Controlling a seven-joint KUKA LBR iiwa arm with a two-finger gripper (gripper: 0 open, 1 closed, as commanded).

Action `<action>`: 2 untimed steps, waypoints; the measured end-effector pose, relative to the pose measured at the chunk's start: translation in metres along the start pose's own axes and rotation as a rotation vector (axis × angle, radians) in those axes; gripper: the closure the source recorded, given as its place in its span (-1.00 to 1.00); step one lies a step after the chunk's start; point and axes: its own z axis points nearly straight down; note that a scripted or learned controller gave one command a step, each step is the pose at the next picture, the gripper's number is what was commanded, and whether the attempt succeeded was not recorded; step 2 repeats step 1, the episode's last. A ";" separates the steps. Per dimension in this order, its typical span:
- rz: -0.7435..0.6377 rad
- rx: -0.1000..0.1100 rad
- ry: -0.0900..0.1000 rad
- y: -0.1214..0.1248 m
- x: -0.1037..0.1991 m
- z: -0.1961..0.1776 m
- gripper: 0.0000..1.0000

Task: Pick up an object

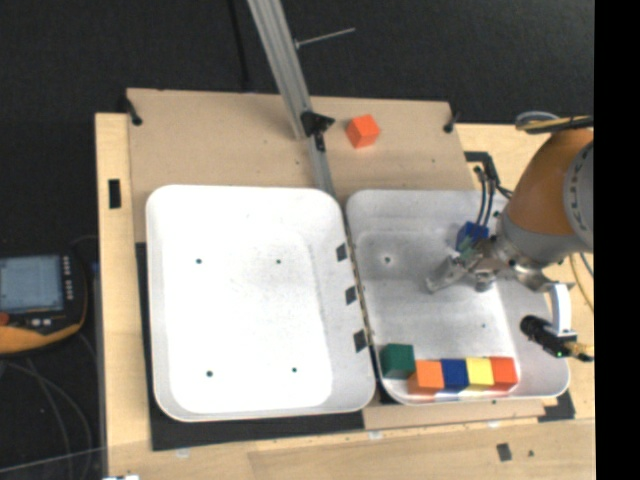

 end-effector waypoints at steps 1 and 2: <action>0.000 -0.001 0.001 -0.004 -0.002 0.000 -1.00; 0.000 -0.001 0.001 -0.004 -0.002 0.000 -1.00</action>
